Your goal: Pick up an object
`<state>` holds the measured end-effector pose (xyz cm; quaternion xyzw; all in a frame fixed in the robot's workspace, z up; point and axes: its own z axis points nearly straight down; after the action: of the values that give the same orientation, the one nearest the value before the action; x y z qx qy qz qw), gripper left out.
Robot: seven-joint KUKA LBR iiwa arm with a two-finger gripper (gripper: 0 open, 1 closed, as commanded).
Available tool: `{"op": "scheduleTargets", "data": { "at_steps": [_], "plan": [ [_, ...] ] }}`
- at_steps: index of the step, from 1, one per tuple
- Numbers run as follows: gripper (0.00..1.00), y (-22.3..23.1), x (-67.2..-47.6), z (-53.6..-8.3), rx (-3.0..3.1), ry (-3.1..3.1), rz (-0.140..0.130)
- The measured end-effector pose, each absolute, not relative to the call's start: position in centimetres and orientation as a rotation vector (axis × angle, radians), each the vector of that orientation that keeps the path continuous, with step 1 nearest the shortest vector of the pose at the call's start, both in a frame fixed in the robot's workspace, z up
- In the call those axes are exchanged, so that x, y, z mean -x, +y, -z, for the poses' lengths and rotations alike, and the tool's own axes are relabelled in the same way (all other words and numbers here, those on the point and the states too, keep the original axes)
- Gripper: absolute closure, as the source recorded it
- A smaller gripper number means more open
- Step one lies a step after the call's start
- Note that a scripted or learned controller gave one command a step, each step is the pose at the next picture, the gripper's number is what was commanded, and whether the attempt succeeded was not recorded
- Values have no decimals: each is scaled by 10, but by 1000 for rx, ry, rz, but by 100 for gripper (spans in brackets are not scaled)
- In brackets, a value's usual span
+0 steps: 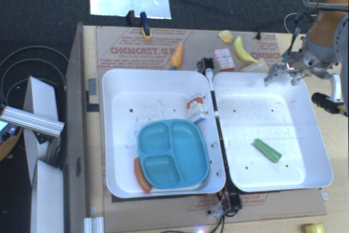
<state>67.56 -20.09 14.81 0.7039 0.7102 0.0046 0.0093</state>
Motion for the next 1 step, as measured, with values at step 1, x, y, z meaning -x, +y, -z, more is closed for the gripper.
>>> {"op": "scheduleTargets", "data": {
  "at_steps": [1],
  "plan": [
    [0,-208,-601,-163,-2224,2220,2]
  ]
}}
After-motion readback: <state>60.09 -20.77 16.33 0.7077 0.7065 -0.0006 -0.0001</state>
